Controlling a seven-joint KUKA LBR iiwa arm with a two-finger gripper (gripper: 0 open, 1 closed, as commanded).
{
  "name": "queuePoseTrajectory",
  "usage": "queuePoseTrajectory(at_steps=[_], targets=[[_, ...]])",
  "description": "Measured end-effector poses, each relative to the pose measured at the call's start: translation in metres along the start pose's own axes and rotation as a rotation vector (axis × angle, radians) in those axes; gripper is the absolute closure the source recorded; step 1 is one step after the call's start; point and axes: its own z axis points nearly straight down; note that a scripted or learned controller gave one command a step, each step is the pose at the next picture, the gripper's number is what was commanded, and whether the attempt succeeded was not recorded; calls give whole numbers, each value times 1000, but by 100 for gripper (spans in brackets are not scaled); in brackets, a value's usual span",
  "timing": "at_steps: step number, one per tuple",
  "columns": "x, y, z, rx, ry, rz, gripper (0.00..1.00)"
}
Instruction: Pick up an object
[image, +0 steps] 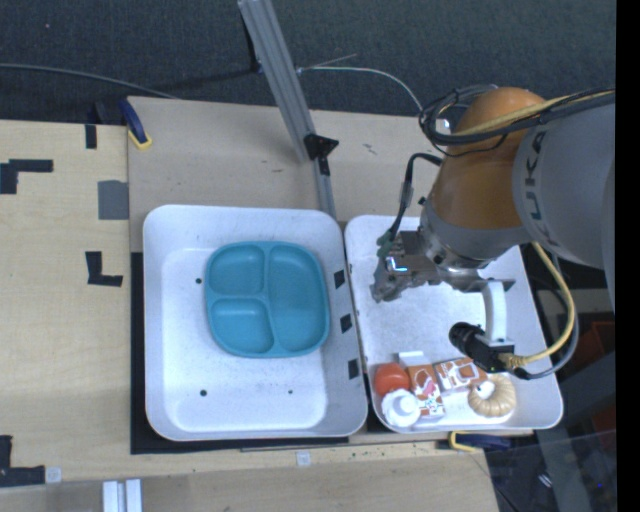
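My gripper (390, 282) hangs over the upper left part of the right bin (400, 325), its dark fingers pointing down toward bare bin floor. Nothing shows between them. Along the near edge of that bin lie an orange-red round object (391, 378), a white round cap-like piece (401, 408), a red and white carton (445, 385) and a tan ring-shaped donut (492, 397). These objects sit well below and to the right of the gripper, apart from it.
The left bin (170, 330) holds a teal divided plate (268, 299). A grey metal pole (290, 90) slants in from the top toward the divider between the bins. The arm's orange band and grey body (490, 190) cover the right bin's upper right.
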Motion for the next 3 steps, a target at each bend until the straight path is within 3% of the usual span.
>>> queuePoseTrajectory(at_steps=[2, 3], targets=[[97, 19, 11, 1, -2, 2, 100], [94, 19, 11, 0, -3, 5, 0]])
